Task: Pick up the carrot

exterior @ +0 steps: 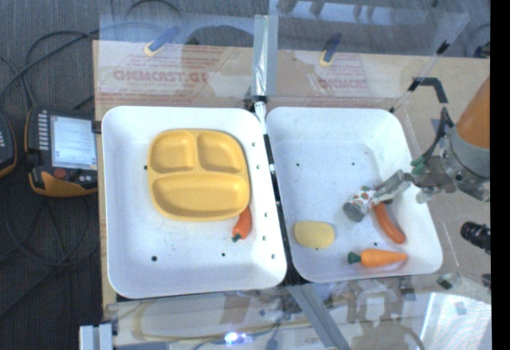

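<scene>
Bench board (159, 76) lettering mirrored, roughly "CHEMCAST".

The robot arm (470, 141) comes in from the right side. It is grey, with a big orange part up high. The arm bends down and points to the left. At its end the gripper (388, 189) sticks out long and thin, tilted low. I can't tell how its tip is set.
</scene>
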Action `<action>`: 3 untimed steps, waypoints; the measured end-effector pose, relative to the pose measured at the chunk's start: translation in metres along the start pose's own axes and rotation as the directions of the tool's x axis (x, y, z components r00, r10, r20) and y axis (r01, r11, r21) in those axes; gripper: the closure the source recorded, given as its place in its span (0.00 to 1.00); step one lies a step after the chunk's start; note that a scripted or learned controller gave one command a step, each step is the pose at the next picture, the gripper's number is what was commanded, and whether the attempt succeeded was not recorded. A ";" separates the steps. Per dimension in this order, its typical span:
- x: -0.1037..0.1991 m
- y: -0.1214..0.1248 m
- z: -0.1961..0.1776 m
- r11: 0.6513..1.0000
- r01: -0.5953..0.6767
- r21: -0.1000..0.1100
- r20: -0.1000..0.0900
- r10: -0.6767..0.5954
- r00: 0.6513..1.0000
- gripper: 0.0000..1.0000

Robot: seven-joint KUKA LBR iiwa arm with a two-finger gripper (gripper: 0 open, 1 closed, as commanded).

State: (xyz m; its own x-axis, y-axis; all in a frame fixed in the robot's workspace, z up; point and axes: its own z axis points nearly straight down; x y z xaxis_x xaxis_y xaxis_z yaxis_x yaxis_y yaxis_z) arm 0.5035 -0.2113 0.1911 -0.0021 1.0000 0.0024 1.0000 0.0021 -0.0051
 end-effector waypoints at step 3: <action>0.075 -0.019 0.001 0.998 -0.064 0.001 0.002 0.064 0.998 1.00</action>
State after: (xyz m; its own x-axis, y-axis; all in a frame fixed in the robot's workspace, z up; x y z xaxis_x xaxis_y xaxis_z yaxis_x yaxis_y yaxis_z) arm 0.4843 -0.1367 0.1906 0.0621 0.9981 0.0000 0.9981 -0.0621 -0.0059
